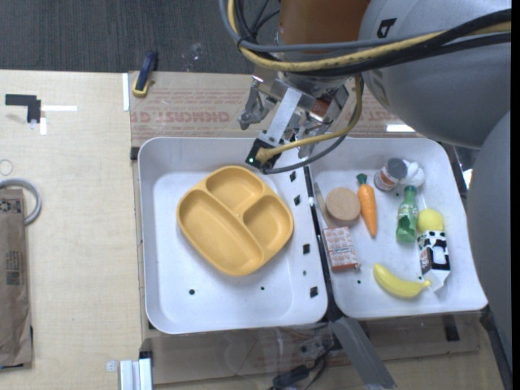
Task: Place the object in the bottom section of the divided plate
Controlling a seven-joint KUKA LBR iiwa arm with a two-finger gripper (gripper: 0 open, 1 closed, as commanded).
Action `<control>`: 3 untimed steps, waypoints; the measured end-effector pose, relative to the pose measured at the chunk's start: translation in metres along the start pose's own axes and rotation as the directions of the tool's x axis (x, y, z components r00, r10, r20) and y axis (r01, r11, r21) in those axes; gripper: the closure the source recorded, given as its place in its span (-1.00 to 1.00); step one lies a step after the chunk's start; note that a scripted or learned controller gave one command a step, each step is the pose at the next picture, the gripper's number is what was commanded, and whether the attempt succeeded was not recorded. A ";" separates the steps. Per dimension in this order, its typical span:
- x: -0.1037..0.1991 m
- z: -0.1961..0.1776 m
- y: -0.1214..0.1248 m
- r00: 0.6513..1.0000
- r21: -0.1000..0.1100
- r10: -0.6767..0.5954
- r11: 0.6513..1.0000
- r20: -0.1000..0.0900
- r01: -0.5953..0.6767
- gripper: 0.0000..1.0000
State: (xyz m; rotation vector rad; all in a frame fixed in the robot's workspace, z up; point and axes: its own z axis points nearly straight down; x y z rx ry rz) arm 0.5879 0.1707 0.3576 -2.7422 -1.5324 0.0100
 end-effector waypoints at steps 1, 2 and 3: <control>0.000 0.000 0.000 1.000 0.000 0.000 1.000 0.000 0.000 -1.00; 0.061 0.017 0.046 1.000 -0.002 -0.025 1.000 -0.001 0.025 -1.00; 0.060 0.010 0.047 1.000 -0.001 -0.028 1.000 0.004 0.028 1.00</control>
